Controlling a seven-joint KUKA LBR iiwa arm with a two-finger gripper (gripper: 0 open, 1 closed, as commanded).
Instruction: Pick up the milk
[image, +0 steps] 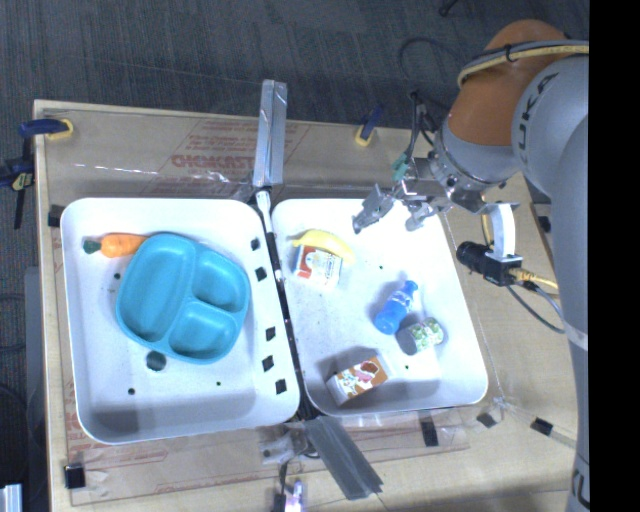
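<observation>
**A:** Your jaws (392, 211) stand spread wide with nothing between them, hanging over the far edge of the right-hand shallow white bin (455, 300). The small white milk carton with red print (320, 266) lies below and to the left of them, near the bin's inner wall, touching a yellow banana-shaped toy (322, 241).

**B:** How should I go in?

**A:** I'd judge you should centre over the carton first, turn so the fingers straddle its narrow sides, and keep clear of the banana. Come straight down.

**B:** What else is in there?

**A:** Below the jaws, a blue plastic bottle (395, 307), a dark round object with a green top (421, 336), and a second printed carton (357, 380) nearest the front. Further left, the other white bin (100, 390) holds a blue divided plastic tray (184, 296) and an orange carrot toy (118, 244).
</observation>
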